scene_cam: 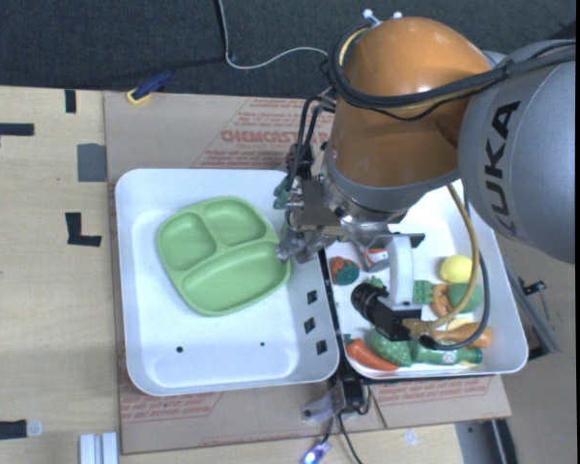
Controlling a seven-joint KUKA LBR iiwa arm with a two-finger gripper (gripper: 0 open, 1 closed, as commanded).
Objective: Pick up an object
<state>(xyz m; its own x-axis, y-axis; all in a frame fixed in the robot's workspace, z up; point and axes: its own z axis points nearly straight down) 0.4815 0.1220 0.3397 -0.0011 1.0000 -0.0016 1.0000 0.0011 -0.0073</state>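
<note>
White left bin (145,356): claw (292,249) touches green plate's (222,254) right edge

This looks like a robot lab, not a home. A big grey and orange robot arm (435,114) with KUKA on its side reaches over a worktop (39,259). The worktop has black marks stuck on it (the kind that help a camera line things up). Flat brown cardboard (203,133) lies under two white bins (213,375). A thin white wire (242,56) runs across the dark floor behind. One bin holds little toy foods (425,346), the other a green plastic plate (222,254).
</note>
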